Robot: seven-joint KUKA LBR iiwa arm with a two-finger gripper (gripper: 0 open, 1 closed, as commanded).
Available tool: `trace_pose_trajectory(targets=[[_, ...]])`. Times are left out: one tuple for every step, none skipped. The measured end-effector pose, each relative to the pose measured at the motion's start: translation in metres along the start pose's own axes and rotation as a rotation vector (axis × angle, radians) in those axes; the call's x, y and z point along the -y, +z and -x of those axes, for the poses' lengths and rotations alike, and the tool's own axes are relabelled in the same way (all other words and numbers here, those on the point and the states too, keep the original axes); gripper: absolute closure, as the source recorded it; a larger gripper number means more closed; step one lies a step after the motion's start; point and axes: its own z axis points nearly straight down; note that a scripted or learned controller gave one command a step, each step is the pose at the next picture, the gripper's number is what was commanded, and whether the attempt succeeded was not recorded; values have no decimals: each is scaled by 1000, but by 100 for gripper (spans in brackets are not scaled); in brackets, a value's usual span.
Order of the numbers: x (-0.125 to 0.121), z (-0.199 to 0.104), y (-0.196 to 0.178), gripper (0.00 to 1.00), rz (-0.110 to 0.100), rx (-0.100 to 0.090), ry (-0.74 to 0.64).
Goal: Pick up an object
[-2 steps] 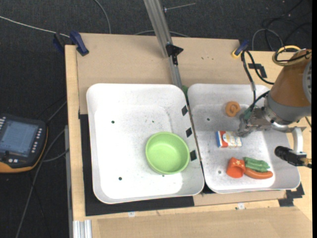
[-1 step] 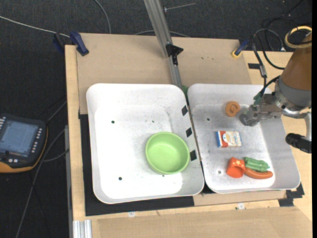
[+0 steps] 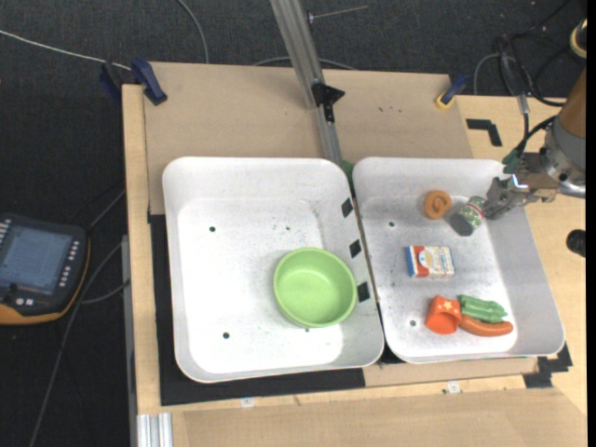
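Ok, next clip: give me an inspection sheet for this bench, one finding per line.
Surface: wooden bench bearing two white bins side by side, left bin and right bin.
Job's things: in the right bin, a small box, an orange round piece, a small can beside it, and an orange and green toy vegetable near the front edge.
Clutter: green bowl in the left bin.
Grippers: gripper over the right bin's far right side, next to the can; grasp cannot be told.
Cables: black cables by the arm, thin cables on the floor.
Surroundings: dark carpet, handheld control pendant at left, metal pole, blue clamps.
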Motion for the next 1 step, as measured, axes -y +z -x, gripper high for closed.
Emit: trace_pose_trajectory(targets=[[-1,0,-48,100,-2,0,0]])
